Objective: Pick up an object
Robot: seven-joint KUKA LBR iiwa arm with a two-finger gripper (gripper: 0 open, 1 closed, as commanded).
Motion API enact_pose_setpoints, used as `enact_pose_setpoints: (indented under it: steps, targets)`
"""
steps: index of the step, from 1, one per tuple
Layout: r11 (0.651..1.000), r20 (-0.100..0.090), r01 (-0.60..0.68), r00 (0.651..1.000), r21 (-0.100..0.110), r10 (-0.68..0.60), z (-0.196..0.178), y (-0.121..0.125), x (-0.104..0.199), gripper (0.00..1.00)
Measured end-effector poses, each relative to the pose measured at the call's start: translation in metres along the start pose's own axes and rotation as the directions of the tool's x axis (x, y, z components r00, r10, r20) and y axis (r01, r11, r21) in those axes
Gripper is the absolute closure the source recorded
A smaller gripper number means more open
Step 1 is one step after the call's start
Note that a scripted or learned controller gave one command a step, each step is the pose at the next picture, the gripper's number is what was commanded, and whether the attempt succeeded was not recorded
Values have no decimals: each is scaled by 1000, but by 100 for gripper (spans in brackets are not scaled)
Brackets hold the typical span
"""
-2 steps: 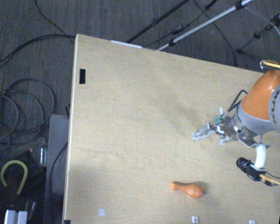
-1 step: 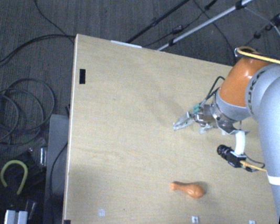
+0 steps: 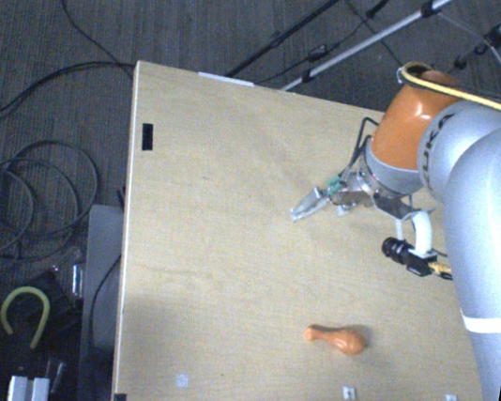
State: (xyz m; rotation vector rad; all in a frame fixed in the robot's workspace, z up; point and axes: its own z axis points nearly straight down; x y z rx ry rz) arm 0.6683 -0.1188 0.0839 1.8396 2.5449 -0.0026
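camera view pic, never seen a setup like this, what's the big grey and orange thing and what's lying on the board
It is a robot arm, grey with an orange band, reaching in from the right. One fixed camera looks down on it at a slant. At its tip is a small two-finger gripper, its metal fingers pointing left and down over the pale wooden board. Nothing sits between those fingers. The one loose thing on the board is a small orange pear-shaped object, lying apart from the gripper, nearer the camera. Cables lie on the floor to the left.

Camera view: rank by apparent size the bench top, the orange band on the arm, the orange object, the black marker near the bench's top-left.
1. bench top
2. orange band, though it sits nearer the camera
3. orange object
4. black marker
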Motion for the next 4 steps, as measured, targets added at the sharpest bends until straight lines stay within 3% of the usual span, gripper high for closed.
enact_pose_setpoints:
  steps: [1,2,3,4]
  targets:
    - [990,-1,-140,990,0,140,-56,1,2,0]
    - [921,-1,390,921,-1,-390,0,-12,-37,0]
    - [921,0,389,921,-6,-389,-10,-11,-36,100]
    - [961,-1,277,961,-3,-277,-81,-26,-34,100]
